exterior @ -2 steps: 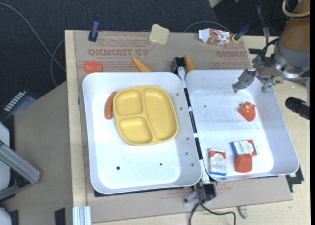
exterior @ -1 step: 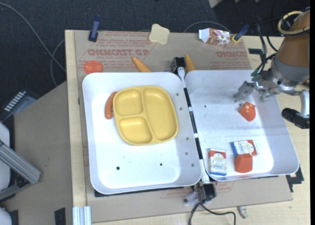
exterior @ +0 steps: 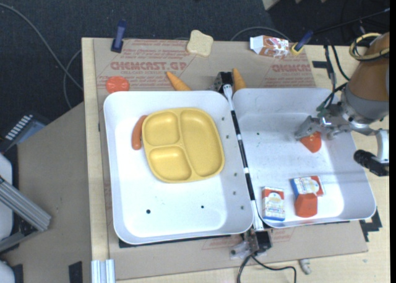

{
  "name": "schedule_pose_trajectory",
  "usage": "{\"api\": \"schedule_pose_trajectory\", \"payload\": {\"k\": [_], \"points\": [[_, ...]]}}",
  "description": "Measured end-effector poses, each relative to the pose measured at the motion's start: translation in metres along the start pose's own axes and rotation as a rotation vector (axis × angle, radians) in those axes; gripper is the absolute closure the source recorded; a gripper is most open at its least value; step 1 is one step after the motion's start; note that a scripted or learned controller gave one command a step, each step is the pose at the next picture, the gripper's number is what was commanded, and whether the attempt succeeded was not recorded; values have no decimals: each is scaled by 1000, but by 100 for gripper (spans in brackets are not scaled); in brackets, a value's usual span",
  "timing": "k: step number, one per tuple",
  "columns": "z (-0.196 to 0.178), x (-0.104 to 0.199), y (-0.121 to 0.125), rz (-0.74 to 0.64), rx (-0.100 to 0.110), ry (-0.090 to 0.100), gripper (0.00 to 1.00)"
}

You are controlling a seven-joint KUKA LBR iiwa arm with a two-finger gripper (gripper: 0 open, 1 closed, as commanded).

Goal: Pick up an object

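Your gripper sits right over the small orange-red toy in the right bin; can't tell jaw state. Toy looks light, rounded, likely slippery; take it across the middle.

The arm runs off the frame's right edge. A sausage left of centre is partly tucked behind the yellow tray. Print on the small cartons at lower right is too small to read.

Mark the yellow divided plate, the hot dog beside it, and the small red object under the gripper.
yellow divided plate [exterior: 183, 144]: camera view, centre ridge.
hot dog [exterior: 137, 133]: camera view, its middle.
small red object [exterior: 312, 143]: camera view, its top.
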State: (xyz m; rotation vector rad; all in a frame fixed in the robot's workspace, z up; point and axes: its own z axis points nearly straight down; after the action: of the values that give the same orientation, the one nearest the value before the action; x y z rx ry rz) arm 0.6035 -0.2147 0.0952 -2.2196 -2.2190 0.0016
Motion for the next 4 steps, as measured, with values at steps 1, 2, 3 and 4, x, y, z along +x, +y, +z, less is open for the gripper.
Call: {"api": "schedule_pose_trajectory", "payload": {"k": [1, 2, 3, 4], "points": [[-11, 0, 1, 0, -5, -2, 100], [-71, 50, -49, -2, -3, 0, 100], [-44, -10, -11, 1, -4, -4, 100], [-44, -9, -11, 0, -5, -3, 0]]}}
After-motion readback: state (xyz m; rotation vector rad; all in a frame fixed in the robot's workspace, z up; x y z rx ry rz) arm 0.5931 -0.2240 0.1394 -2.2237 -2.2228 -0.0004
